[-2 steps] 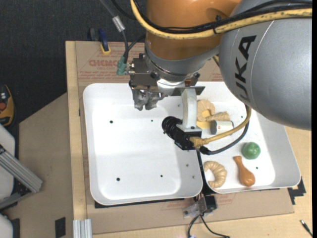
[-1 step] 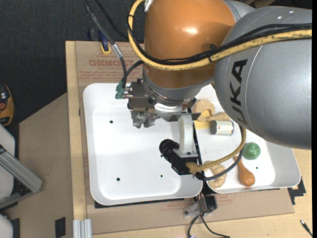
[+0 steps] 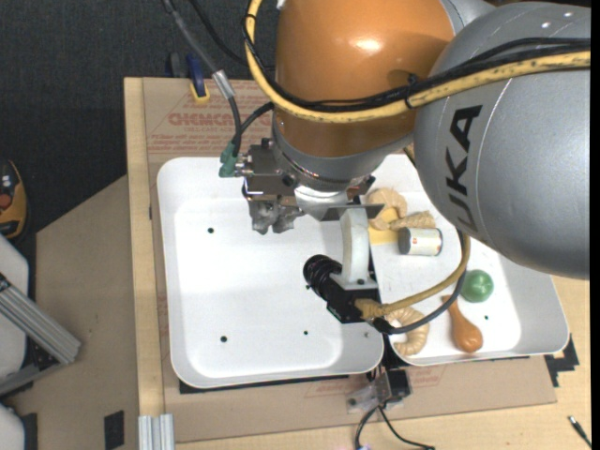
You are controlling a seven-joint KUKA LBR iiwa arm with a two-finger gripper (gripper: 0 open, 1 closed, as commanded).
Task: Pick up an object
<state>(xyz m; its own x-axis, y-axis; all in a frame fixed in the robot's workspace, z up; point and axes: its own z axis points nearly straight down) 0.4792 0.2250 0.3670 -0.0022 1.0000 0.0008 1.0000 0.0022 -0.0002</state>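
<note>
The things to be picked lie in the right bin [image 3: 534,340], well apart from the hand. A white cylinder [image 3: 419,242] with a dark end lies on its side near the bin's middle, just beside a yellow block [image 3: 382,236] on its left. Beyond them, at the far side, sits a pale tan curled piece [image 3: 389,200] and a second one [image 3: 422,220] touching the cylinder's far edge. A green ball [image 3: 478,286] rests to the right of the cylinder, and nearer the front an orange pear-shaped thing [image 3: 466,331] lies with its narrow end pointing away. A tan ring-like piece [image 3: 412,336] sits at the near left corner of that bin, partly hidden by the robot's cable.

The hand [image 3: 270,216] hangs over the far part of the left bin [image 3: 234,317] – close to its far rim – and whether it is apart or together I cannot tell (it is seen from above, under the wrist). The grey arm [image 3: 506,157] with its orange band [image 3: 356,36] comes in from the right and covers the far part of both bins.

Both bins stand on a brown cardboard sheet [image 3: 145,251] on the counter – red print shows along its far edge.
</note>
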